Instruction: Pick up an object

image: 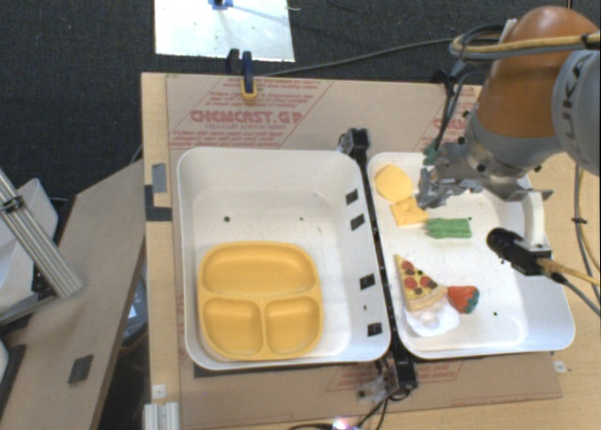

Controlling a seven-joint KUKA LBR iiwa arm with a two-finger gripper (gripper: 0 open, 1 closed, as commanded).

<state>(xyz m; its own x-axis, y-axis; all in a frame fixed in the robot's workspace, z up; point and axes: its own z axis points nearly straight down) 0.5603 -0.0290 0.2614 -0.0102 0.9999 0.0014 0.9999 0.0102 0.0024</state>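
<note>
While positioned low over right bin (554, 325) | pincer (430, 195): finger opening could not be told, nothing seen held | yellow block (408, 213) just below tips; green piece (448, 227) beside | task stage: approach judged reached, grasp and lift outstanding.

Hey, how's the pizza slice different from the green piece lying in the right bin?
The pizza slice is a tan triangle with red toppings; the green piece is a plain one-coloured bar. The pizza slice lies toward the near edge of the right bin, touching a white piece; the green piece sits farther back, close to the gripper. The pizza slice looks larger. Both lie flat on the bin floor.
</note>
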